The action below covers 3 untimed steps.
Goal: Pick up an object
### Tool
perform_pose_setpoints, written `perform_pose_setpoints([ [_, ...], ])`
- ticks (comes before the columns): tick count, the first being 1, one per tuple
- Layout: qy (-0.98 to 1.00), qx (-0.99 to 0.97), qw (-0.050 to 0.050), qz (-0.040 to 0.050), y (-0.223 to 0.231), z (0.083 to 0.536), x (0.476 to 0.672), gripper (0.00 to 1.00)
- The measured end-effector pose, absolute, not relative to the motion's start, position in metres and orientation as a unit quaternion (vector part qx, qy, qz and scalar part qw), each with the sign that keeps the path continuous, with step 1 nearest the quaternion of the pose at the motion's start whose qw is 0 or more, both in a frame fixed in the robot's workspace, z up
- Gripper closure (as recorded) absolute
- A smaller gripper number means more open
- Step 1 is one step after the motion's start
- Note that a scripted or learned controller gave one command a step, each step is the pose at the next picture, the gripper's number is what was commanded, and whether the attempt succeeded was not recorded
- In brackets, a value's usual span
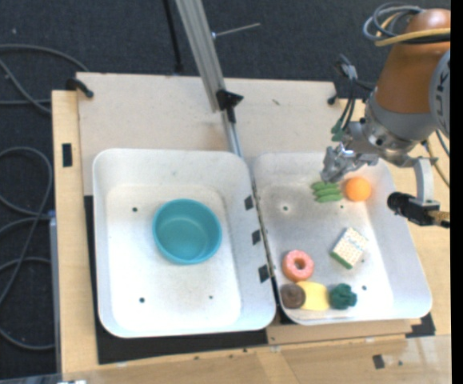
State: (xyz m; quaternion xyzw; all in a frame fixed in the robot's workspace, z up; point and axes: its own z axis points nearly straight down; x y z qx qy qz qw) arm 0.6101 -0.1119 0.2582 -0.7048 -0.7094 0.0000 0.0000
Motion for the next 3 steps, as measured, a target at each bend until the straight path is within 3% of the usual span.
perform_pose_setpoints([
  [3, -0.71, -0.704, 0.0, -0.001, 0.052, 0.25, 0.643, 1.0],
])
